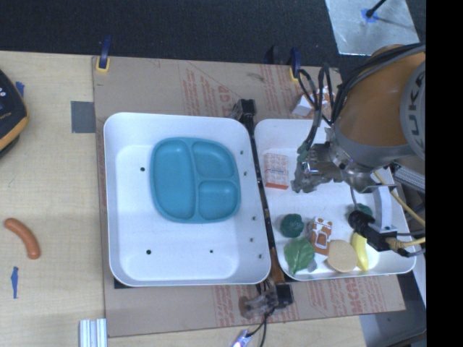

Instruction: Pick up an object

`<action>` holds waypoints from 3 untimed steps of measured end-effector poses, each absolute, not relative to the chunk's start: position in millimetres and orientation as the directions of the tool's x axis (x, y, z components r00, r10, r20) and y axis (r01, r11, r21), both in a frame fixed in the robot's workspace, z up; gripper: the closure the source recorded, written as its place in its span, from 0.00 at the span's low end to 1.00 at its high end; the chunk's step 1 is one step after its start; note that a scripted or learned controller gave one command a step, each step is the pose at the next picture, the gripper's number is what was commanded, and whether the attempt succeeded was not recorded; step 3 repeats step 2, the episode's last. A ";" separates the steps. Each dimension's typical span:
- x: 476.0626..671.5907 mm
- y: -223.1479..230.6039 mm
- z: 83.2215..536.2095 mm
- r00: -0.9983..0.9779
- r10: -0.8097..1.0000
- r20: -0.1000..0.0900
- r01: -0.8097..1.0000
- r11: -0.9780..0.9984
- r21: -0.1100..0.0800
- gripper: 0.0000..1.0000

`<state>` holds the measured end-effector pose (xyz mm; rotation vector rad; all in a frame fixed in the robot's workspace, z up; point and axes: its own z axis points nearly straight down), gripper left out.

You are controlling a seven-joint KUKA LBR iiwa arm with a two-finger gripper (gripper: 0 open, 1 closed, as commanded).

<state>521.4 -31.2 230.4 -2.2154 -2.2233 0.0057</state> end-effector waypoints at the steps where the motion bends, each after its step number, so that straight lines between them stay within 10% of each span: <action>1: 571.7 -4.5 217.5 -0.005 1.000 -0.001 1.000 0.005 -0.003 1.00; 3: 535.1 -46.3 251.5 -0.003 1.000 0.000 1.000 0.003 -0.005 1.00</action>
